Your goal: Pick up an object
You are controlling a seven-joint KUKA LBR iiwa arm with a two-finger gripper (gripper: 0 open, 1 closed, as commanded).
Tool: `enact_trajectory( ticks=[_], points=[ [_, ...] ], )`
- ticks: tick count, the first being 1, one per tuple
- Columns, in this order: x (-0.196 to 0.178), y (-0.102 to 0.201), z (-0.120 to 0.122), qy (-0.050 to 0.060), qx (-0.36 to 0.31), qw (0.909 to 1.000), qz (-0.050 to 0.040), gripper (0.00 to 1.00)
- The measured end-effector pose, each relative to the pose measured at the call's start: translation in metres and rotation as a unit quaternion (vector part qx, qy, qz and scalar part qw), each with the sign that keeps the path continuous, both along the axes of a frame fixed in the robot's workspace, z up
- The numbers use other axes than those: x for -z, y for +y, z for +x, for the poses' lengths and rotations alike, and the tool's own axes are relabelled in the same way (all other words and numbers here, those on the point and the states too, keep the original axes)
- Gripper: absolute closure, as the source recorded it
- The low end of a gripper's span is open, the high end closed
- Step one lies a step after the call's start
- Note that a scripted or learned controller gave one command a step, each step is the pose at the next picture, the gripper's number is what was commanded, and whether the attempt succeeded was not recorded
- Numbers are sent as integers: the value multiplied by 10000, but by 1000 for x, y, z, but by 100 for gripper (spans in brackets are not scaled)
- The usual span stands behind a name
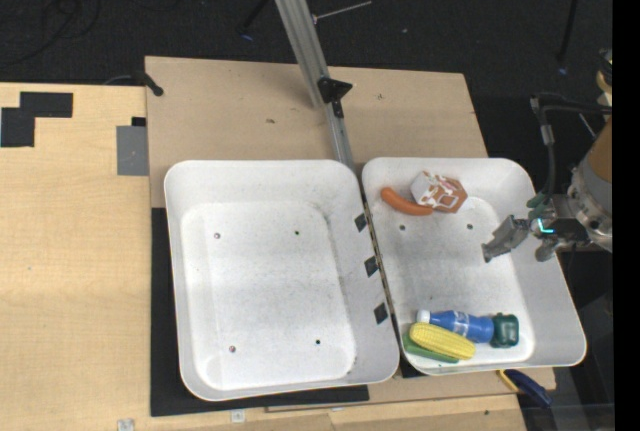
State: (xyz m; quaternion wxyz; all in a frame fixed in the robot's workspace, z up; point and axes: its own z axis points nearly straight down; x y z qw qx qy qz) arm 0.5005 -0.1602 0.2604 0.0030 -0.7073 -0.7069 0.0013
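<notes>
Nearest the camera, the front edge of the light wooden bench [70,249] carries two shallow white plastic bins side by side, resting on a dark mat. The right-hand white bin [545,219] holds, along its near wall, a yellow toy corn cob [442,343] lying just in front of a blue plastic bottle with a green cap [472,327]; the two lie side by side and seem to touch. The left-hand white bin [270,269] has a speckled floor and small dark dots near its corners. Three small black clips sit along the seam where the bins meet.

Farther back, at the right rim of the right-hand bin, the grey two-finger gripper [519,239] hangs over the bin's floor, its two dark fingers spread apart with nothing between them, well apart from every object. Near the far wall of the same bin lies an orange toy sausage [405,204], touching a brown-and-white crumpled toy [441,191] just behind it.

Beyond the bins, a tan board [250,109] extends the bench, and a slanted aluminium rail [300,29] rises from it. Behind that is dark carpeted floor with loose cables at the far left.
</notes>
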Motion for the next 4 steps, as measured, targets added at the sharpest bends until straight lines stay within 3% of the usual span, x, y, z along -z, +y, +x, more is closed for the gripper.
enact_trajectory(
  ticks=[1,3,4],
  points=[
    [-1,-1,0,-17,11,10000,-6,0],
    [126,4,0,21,1,10000,6,0],
    [169,4,1,-27,5,10000,-9,0]
  ],
)
